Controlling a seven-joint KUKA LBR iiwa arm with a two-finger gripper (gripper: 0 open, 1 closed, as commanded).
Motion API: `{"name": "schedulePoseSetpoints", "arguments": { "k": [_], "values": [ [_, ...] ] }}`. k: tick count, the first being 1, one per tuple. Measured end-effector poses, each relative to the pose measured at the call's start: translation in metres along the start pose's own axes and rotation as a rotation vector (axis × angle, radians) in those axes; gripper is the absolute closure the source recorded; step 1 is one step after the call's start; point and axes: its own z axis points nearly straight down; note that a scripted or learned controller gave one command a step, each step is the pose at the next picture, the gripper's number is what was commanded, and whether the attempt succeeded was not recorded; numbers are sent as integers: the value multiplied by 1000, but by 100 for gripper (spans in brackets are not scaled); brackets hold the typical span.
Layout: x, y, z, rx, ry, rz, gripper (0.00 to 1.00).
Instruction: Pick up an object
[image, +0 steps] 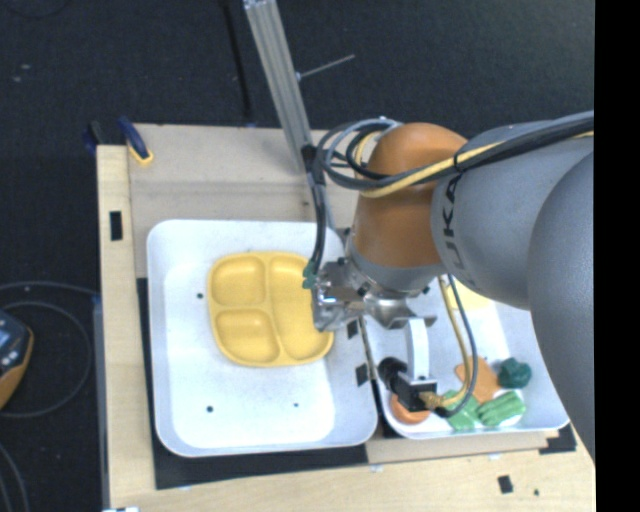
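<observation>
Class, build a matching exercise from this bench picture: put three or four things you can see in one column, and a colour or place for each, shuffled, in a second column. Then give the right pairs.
Things:
1. divided plate
2. wrist band
3. left bin
4. green toy

Descriptions:
A. orange, above the gripper
B. lies in the right bin
C. yellow, three compartments
D. white, holds the plate

Pairs: 1-C, 2-A, 3-D, 4-B

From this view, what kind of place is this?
Probably a robot lab's picking bench: a grey arm reaches over two white bins, one bearing a yellow tray, the other small toys, with loose cables around.
</observation>
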Motion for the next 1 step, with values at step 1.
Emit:
{"name": "schedulePoseSetpoints", "arguments": {
  "k": [1],
  "values": [
    [-2,1,0,-2,-1,4,0]
  ]
}}
